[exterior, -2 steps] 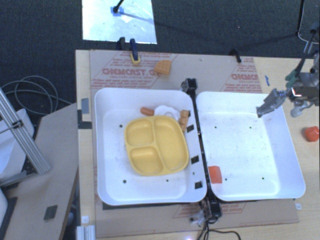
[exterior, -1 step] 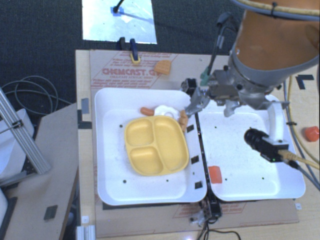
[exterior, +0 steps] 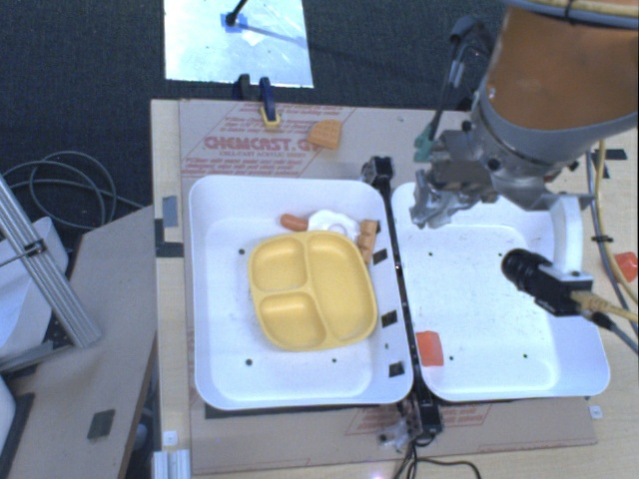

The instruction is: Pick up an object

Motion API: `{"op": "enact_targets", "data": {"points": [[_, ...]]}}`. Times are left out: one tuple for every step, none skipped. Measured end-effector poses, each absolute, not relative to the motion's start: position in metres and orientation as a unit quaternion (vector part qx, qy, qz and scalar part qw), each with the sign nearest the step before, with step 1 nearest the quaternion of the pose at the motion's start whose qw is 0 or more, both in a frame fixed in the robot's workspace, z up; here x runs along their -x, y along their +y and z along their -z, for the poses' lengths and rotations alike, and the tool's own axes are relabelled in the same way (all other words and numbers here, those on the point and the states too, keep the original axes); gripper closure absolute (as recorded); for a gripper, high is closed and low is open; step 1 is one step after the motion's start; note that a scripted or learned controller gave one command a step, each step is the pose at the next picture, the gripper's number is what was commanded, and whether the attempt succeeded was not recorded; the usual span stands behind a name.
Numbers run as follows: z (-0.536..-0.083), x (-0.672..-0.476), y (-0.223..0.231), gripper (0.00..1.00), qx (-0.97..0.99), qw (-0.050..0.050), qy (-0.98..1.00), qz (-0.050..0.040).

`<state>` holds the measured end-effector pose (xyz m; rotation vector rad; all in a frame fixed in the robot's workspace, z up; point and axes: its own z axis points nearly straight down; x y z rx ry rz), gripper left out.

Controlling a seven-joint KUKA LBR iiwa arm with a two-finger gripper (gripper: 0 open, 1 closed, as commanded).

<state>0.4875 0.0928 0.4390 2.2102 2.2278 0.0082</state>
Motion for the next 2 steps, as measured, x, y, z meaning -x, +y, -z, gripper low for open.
{"op": "enact_targets", "data": {"points": [[-0.5380,-0.4868,0.0514,1.00,-0.708,0.004,0.706,-0.0057],[-0.5319,-0.4865,0.0542,0.00,-0.706,0.001,0.708,-0.0014]]}}
